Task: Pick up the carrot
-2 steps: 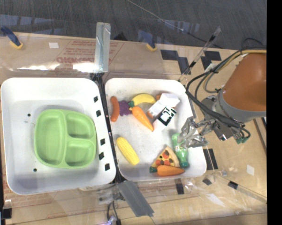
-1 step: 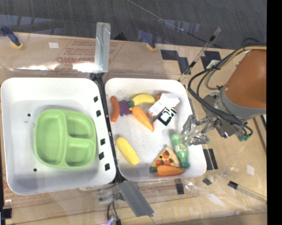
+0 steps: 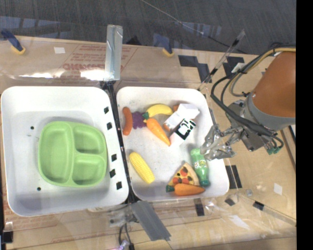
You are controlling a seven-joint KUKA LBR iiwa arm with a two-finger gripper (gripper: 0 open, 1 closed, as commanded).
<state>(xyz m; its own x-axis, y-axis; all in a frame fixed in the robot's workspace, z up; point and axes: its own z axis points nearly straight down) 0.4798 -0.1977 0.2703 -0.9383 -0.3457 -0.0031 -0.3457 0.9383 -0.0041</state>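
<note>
An orange carrot [image 3: 158, 131] lies at a slant in the upper middle of the right bin [image 3: 161, 94], its green top beside purple grapes [image 3: 139, 120]. A second orange carrot-like piece [image 3: 188, 189] lies flat along the bin's front wall, under a pizza slice [image 3: 185, 175]. My gripper [image 3: 217, 144] hangs over the bin's right rim, just above the cap end of a green bottle [image 3: 200, 165]. It is well to the right of the slanted carrot and has nothing visibly in it.
The right bin also holds a banana [image 3: 159, 110], a reddish sausage [image 3: 127, 121], a corn cob [image 3: 141, 167] and a white box with a black tag [image 3: 180, 120]. A green divided plate [image 3: 72, 153] sits in the left bin [image 3: 21, 103]. Cables loop beside the arm.
</note>
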